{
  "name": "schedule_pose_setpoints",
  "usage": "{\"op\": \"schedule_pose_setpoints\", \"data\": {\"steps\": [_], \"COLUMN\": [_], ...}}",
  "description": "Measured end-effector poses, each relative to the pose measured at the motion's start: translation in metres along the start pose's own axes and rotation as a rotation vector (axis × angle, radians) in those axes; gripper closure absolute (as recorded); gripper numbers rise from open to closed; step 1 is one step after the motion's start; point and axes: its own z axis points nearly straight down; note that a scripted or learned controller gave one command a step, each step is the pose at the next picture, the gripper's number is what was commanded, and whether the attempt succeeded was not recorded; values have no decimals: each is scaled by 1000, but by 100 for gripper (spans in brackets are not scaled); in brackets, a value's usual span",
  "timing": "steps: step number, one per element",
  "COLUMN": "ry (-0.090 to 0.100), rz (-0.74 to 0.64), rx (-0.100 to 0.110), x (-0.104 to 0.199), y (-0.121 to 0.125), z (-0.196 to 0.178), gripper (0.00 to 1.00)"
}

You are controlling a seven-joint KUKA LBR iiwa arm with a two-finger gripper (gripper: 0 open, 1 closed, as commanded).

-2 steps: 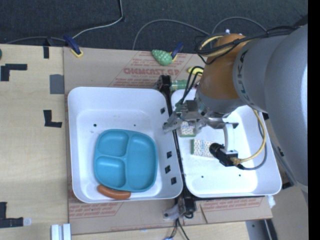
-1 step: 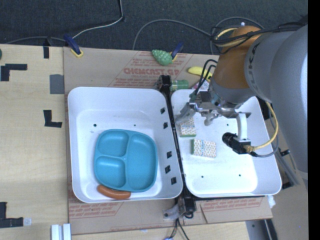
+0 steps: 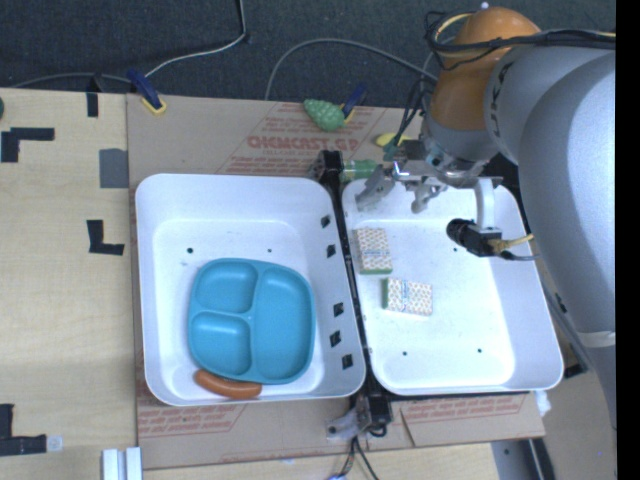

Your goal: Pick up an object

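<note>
Two small patterned packets lie in the right bin (image 3: 500, 348): one (image 3: 374, 249) near the bin's left wall, the other (image 3: 409, 296), with a green edge, just below and to its right. My gripper (image 3: 397, 197) hangs over the far end of the right bin, above the upper packet and apart from it. It is open, with nothing between its fingers (image 3: 368, 192). In the left bin (image 3: 165, 268) sits a blue divided plate (image 3: 251, 319), and an orange sausage (image 3: 228, 385) lies along the plate's front edge.
The grey arm with its orange band (image 3: 480, 68) covers the right bin's far right side. A black fitting with a yellow cable (image 3: 478, 236) hangs over that bin. Beyond the bins, a green lump (image 3: 324, 114) and a blue clamp (image 3: 150, 93) rest on the cardboard.
</note>
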Motion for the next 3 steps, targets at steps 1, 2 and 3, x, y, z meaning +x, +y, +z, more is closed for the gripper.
{"op": "schedule_pose_setpoints", "data": {"steps": [1, 2, 3], "ry": [2, 0, 2], "rz": [1, 2, 2], "rx": [2, 3, 0], "x": [19, -40, -48], "y": [-79, -40, -125], "z": [0, 67, 98], "gripper": [0, 0, 0]}}
